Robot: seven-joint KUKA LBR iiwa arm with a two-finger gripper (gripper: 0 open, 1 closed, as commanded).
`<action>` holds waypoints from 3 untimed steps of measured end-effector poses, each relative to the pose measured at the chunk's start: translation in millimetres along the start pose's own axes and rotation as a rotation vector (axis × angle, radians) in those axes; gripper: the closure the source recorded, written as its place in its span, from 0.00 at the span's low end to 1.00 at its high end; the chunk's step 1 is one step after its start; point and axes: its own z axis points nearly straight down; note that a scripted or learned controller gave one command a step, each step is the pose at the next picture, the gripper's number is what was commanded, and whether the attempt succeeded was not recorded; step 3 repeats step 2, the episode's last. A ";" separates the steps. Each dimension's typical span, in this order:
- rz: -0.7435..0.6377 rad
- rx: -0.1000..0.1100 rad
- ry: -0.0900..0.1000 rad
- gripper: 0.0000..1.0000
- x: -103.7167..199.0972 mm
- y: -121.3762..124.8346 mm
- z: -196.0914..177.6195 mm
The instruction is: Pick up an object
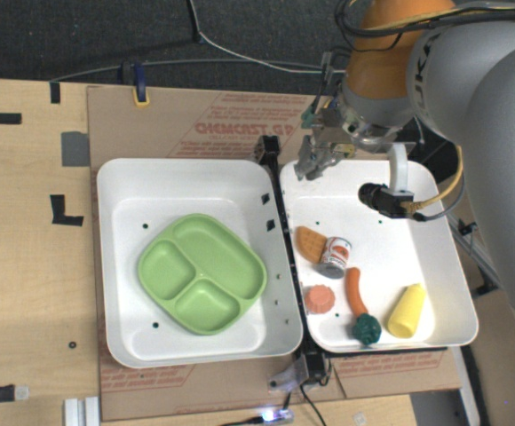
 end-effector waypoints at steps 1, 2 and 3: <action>0.001 0.003 -0.001 1.00 48.8 -18.2 19.0; -0.001 0.001 0.000 1.00 107.5 -28.9 18.2; -0.001 0.001 0.000 1.00 107.5 -28.9 18.2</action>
